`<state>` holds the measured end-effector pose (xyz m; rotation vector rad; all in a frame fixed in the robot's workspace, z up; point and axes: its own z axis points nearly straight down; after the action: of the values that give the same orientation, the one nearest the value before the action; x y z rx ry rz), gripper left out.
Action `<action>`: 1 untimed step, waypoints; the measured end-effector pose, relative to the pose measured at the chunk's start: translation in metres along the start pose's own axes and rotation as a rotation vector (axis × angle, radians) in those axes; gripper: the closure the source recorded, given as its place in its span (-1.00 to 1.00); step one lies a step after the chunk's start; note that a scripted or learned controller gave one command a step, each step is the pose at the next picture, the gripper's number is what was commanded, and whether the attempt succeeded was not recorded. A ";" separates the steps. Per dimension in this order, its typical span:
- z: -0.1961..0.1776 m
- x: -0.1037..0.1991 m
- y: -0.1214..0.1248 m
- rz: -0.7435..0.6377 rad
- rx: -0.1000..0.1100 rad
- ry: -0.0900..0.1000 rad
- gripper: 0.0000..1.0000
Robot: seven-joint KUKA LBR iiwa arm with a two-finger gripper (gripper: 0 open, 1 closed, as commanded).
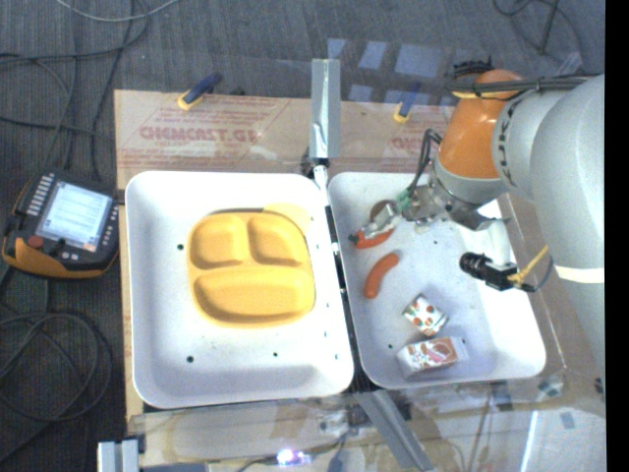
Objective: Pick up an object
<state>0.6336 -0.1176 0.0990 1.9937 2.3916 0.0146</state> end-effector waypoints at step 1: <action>0.007 0.018 -0.054 0.011 0.015 0.008 -1.00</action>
<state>0.5770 -0.1093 0.0907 2.0176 2.3921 0.0057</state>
